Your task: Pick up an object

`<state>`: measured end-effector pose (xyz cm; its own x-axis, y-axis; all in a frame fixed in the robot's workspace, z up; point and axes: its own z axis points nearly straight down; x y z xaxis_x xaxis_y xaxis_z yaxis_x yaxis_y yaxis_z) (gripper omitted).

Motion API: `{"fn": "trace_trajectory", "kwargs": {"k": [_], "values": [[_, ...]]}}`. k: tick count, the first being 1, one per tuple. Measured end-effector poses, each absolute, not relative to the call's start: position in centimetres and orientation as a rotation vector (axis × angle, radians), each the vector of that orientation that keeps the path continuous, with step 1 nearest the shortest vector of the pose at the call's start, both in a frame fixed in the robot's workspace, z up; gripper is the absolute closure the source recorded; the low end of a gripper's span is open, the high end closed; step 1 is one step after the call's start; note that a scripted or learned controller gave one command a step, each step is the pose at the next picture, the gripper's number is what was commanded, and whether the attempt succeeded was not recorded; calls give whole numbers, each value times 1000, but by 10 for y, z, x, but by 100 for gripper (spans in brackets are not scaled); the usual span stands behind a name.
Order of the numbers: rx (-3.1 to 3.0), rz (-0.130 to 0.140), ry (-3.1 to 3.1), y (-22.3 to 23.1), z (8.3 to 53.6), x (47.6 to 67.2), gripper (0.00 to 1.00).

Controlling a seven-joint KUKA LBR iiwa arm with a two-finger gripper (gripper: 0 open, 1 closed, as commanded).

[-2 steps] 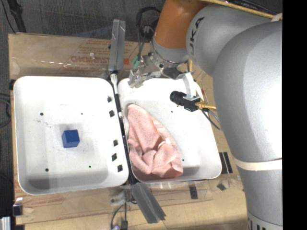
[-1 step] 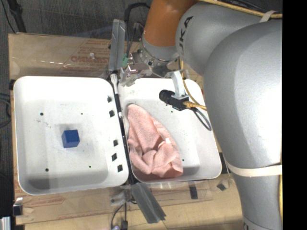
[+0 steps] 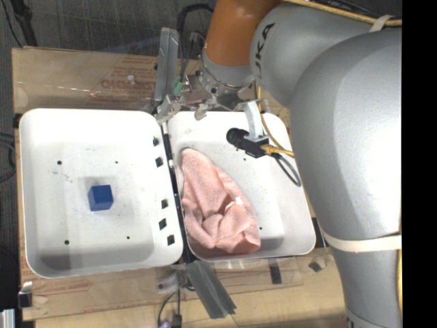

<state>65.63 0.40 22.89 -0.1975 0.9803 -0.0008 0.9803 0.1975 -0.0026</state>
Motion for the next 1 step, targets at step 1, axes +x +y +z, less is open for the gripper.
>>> {"fn": "trace_trajectory", "kwargs": {"k": [1], "values": [[-1983,7,-2434,4,239,657,100]]}}
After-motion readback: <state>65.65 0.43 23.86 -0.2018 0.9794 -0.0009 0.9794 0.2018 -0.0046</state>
